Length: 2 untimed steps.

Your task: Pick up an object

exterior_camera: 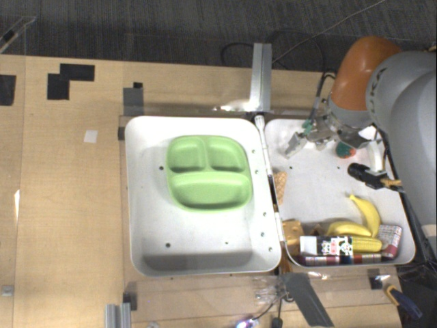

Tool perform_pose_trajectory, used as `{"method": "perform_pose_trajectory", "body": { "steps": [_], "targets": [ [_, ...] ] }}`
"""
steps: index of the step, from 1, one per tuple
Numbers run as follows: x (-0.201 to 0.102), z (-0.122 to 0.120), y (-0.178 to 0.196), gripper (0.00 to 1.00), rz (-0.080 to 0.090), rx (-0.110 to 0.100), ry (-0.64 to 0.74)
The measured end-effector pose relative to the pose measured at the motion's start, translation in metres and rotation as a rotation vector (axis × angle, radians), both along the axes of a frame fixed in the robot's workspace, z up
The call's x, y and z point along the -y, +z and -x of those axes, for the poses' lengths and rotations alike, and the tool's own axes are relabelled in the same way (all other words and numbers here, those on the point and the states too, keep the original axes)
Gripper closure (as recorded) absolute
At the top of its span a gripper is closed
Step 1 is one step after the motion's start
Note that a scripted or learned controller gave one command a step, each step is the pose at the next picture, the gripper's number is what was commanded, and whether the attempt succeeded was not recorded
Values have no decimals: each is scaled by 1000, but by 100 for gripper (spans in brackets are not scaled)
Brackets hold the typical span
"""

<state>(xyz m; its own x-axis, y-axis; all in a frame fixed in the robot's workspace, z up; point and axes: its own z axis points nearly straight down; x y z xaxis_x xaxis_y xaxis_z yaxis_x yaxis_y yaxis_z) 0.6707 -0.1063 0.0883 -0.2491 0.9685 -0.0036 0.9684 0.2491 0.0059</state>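
Because the task names no particular object, the bananas (358,228) look to me the most suitable choice. They lie in the near right corner of the right bin (321,176), with one curved banana leaning over another that lies flat. The hand (298,142) hangs low over the far left part of this same bin, above bare white floor and well apart from the bananas. It holds nothing that I can see. Whether it is spread or pressed together I cannot tell, because it is small and seen at a slant.

To do the step well, I think the hand should go toward the near corner and turn so that it closes across the narrow width of the upper banana, not along its length. Then it should come down on the middle of the curve. The peel looks smooth and a little soft, so a moderate squeeze seems enough. The danger is the crowding. Just beside the bananas lies a flat box (331,246) with a black and white label, a dark red stick (345,257) runs along the near wall, and a brown lump (292,229) sits at the left.

A small tan piece (280,181) with a rough surface lies alone by the left wall; it looks thin and probably hard to pinch. In the left bin (147,203) rests a green plate (208,171) of glossy plastic, with three compartments and rounded corners. Both bins stand on a pale wooden desk (68,203).
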Motion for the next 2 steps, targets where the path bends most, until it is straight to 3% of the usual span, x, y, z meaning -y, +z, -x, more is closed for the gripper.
{"method": "perform_pose_trajectory", "body": {
  "steps": [1, 2],
  "targets": [
    [-10, 49, 2, 0, -2, 5, 29],
    [-10, 0, 0, 0, -1, 0, -2]
  ]
}}
